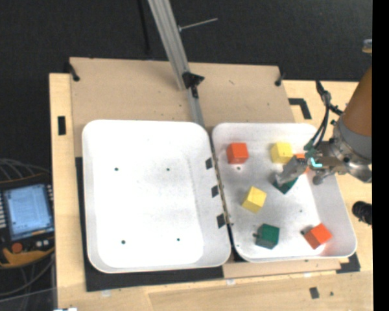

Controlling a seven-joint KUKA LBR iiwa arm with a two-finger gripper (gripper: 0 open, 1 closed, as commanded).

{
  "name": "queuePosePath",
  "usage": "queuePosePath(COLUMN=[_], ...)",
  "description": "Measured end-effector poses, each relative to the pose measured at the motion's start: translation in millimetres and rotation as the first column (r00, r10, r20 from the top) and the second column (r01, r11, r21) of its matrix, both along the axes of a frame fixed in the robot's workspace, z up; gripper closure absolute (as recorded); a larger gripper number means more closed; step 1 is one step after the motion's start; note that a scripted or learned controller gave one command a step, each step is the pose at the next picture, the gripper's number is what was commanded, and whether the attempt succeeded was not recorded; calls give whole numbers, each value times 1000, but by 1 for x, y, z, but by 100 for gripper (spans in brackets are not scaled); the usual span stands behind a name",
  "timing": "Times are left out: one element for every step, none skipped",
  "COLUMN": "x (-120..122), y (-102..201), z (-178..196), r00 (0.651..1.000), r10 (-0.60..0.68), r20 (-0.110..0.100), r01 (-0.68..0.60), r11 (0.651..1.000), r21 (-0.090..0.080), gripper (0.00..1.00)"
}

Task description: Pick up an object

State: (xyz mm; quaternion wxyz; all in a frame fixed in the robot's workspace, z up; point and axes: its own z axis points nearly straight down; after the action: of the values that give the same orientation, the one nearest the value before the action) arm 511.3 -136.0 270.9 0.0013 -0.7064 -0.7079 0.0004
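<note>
Dark floor surrounds a pale wooden bench (pixel 168 89) that bears two shallow white plastic bins; the left bin (pixel 149 193) and the right bin (pixel 330 238) sit side by side. Within the right bin, a small orange cube (pixel 237 152) lies at ten o'clock, a yellow cube (pixel 281 151) at twelve, a second yellow cube (pixel 253 199) near the centre, a dark green cube (pixel 268 235) at six and another orange cube (pixel 318 235) at five. The grey two-finger gripper (pixel 297 170) reaches in from three o'clock and hangs over a dark green block (pixel 286 186), just below the top yellow cube.

To lift well, the fingers should straddle that green block squarely, descend until they flank its sides, and avoid nudging the yellow cube beside it.

Whether the claw is released or clenched I cannot tell: the fingertips blur into the block, which is perhaps touching them. Most of the arm is cut off at the right
</note>
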Motion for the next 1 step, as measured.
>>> queuePosePath(x=[1], y=[0], z=[2], r00=[1000], r10=[-3], r20=[5], r01=[3], r11=[1000], r21=[-1], gripper=[0])
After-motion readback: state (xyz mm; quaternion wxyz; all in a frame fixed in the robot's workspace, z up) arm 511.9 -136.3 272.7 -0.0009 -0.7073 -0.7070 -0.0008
